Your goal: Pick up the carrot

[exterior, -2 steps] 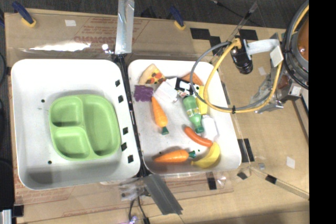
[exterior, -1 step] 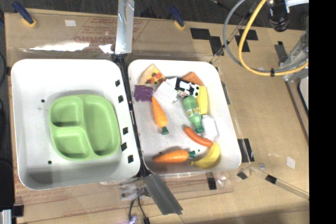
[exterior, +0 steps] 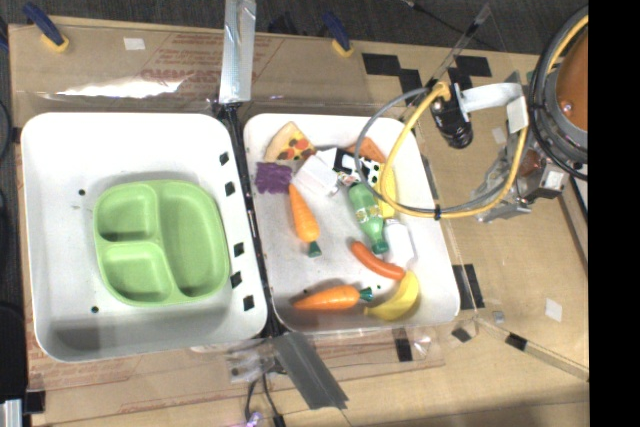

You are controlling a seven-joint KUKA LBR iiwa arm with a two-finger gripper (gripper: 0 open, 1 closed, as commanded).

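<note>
You see the tool [exterior: 512,187] well to the right of the green bottle [exterior: 366,215]. It hangs over the bare desk [exterior: 520,315], outside the right bin [exterior: 280,275], and nothing is held in it. It is too small and cluttered in this view, so you cannot tell if it is wide or narrow. The green bottle lies about in the middle of the right bin, tilted. The carrot [exterior: 303,218] lies just to the left of the bottle, apart from it, and its green end points down toward the near wall of the bin. A second carrot [exterior: 328,297] lies below the bottle, almost flat along the near wall. Its green end is beside the banana [exterior: 400,298], which is below and a little right of the bottle. Between the bottle and the banana there is a red-orange long piece [exterior: 378,261], maybe a sausage or a pepper; you cannot tell which. Above and left of the bottle you find a pizza slice [exterior: 288,145] and a purple piece [exterior: 272,177], and a white piece [exterior: 315,177] lies between the purple piece and the bottle. Just above the bottle there is a small black and white thing [exterior: 368,172]. Far to the left of the bottle, the left bin [exterior: 60,165] holds a green divided plate [exterior: 160,240].
</note>
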